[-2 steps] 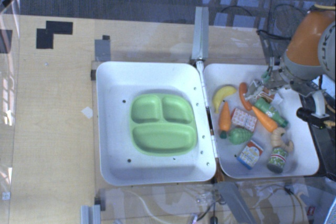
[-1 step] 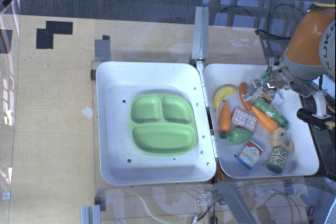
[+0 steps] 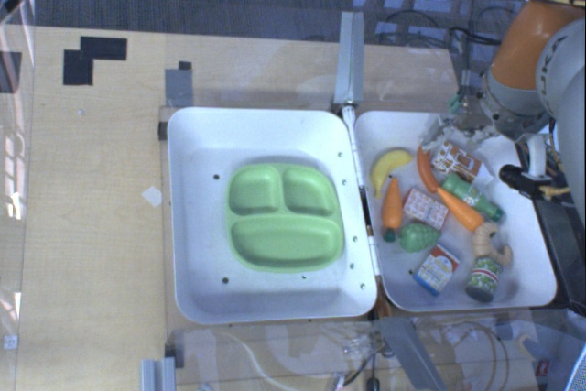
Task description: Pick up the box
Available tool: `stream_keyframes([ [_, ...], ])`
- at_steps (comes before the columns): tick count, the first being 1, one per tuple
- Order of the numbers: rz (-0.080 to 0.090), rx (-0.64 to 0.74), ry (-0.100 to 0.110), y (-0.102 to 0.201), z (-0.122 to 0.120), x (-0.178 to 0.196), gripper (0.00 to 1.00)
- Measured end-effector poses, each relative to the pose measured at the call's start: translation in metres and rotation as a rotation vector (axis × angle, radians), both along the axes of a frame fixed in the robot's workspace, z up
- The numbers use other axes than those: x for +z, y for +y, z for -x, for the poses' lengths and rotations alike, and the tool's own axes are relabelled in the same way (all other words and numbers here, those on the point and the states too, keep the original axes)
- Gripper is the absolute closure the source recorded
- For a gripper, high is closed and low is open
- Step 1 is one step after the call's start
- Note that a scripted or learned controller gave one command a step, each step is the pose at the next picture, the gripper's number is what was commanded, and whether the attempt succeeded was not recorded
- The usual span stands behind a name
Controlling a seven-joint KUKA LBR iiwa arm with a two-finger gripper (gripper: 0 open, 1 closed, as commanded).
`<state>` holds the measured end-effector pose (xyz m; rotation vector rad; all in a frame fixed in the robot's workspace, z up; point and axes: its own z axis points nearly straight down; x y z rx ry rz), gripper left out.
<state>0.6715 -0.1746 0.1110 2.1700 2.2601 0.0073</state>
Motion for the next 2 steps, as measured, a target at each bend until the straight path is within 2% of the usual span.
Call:
stream_keyframes([
  [1, -0.001, -0.019, 0.001, 0.009, 0.000, -0.023, 0.00],
  [2, 0.001, -0.013, -0.008, 0.011, -0.003, -0.009, 1.00],
])
